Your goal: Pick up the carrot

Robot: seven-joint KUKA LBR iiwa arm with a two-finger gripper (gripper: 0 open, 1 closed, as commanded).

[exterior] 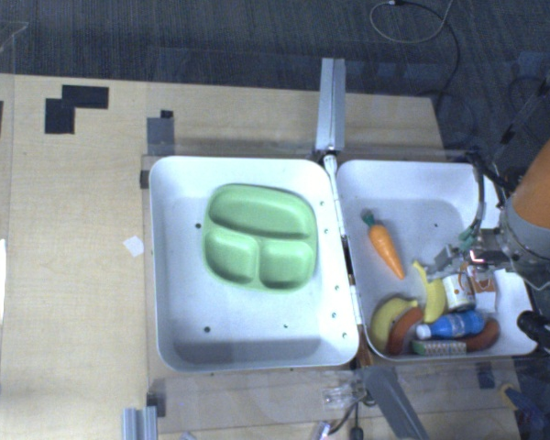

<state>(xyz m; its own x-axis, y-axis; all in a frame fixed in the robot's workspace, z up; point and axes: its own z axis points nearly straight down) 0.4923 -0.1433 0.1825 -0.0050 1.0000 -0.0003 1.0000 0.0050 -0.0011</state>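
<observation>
Smooth tapered orange carrot (385, 248) lies free in the glossy right bin (412, 186); gripper (465, 257) beside it, jaw state unreadable.

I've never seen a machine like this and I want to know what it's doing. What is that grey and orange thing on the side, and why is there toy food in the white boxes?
That grey and orange thing is a robot arm. It reaches in from the right side of the picture. The camera sits above a wooden bench and looks down at a slant.

On the bench are two shallow white bins side by side. The left bin has a green plate with three sections in it. The right bin holds the food: a carrot lying by itself near the middle, and a pile in the lower corner with a banana, a yellow-green fruit and a blue-topped bottle.

The arm's hand is low over that pile. I can't tell whether it is open or shut. Its job is to pick up the carrot, which lies untouched to the left of the hand.
</observation>
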